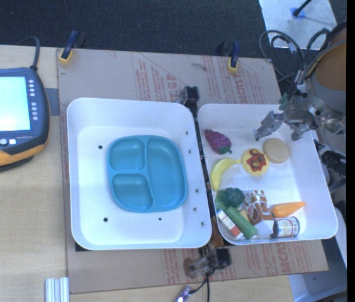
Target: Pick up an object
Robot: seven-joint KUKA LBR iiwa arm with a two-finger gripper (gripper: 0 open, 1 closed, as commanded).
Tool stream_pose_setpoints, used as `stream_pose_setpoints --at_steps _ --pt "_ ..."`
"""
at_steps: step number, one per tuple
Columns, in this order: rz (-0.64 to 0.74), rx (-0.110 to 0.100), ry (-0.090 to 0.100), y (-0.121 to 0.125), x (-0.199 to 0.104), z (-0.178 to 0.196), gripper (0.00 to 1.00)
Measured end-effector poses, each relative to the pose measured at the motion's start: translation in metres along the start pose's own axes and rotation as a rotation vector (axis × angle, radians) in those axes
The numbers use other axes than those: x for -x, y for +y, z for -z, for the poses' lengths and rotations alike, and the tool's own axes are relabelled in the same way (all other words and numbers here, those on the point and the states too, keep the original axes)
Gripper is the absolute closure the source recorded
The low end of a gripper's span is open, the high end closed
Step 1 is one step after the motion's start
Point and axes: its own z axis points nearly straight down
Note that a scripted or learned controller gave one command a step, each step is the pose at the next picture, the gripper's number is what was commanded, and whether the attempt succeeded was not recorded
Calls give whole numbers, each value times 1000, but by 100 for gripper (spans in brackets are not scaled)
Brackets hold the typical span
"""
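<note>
White plastic bins sit side by side on a cardboard-covered bench. Left bin [77, 168] holds a blue divided plate [146, 172]. Right bin [319, 168] holds toy food: purple grapes [218, 141] near the top left, a banana [221, 170] below them, a small pizza [255, 162] in the middle, and a tan round cookie [276, 150] just to its right. Lower down, packed together, lie broccoli [231, 197], a green stick [241, 222], a snack packet [257, 205], a carrot [287, 209] and a small bottle [287, 228] lying on its side. A grey arm reaches in from the right, and its gripper [274, 126] hangs over the bin's upper part. Its grey fingers [267, 127] are spread apart, with nothing between them. The nearest thing is the cookie, just below the gripper and a little to its right in the view, close under the fingertips. The cookie is round, so it offers no long axis to line up with. The pizza lies down and to the left of the gripper, a bit farther off. The clutter at the bin's lower edge is well apart from the gripper. A tablet [4, 109] rests off to the far left.
</note>
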Motion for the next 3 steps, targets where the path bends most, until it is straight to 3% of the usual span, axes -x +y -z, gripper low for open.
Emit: stream_pose_setpoints --at_steps 1,2,3 --pt "0 -2 -1 12 -3 -130 0" --pt "1 -2 -1 66 -29 -148 0" --pt "-1 -11 -1 73 -35 -140 0"
